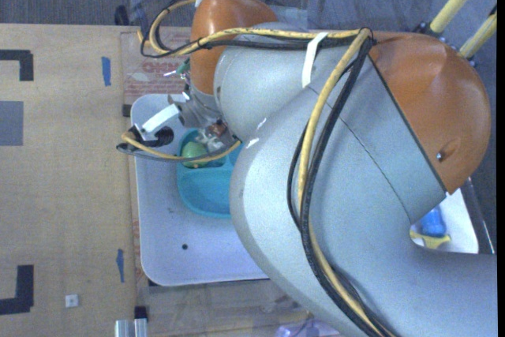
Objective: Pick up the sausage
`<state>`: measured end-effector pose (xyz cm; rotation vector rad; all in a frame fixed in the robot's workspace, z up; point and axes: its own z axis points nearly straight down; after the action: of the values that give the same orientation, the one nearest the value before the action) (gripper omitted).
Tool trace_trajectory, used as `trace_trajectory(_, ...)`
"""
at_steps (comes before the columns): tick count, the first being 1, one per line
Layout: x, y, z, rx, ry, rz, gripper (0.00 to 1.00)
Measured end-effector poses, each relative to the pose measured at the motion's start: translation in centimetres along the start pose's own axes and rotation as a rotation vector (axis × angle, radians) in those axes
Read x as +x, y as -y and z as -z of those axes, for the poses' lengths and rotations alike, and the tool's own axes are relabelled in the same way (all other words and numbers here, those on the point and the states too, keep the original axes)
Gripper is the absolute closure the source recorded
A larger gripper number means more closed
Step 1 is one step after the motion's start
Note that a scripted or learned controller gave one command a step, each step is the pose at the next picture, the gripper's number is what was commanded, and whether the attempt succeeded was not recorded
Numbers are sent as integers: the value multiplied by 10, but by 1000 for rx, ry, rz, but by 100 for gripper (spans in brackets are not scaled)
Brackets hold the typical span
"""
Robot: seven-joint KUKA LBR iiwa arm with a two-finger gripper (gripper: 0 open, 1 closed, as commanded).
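Sausage perhaps hidden beneath arm (331, 170)

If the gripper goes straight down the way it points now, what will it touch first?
Probably the green object lying in the blue bowl, since the gripper hangs just over that bowl's upper edge in the white bin. Depth is unclear from this slanted view, so it might meet the bowl's rim instead.

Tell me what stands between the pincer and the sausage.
I cannot make out a sausage. The arm covers most of both bins; the pincer end hangs over the left bin, above a blue bowl with something green in it. So any blocker cannot be judged from here.
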<state>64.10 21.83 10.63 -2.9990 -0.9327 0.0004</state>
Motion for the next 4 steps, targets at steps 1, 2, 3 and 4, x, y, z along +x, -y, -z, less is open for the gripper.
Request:
trace_trajectory(1,5,-10,198,1,5,154,100)
trace_trajectory(2,21,-2,144,3,8,215,100)
trace_trajectory(3,1,-31,180,0,2,1,100)
trace_trajectory(4,1,-32,180,0,2,1,0)
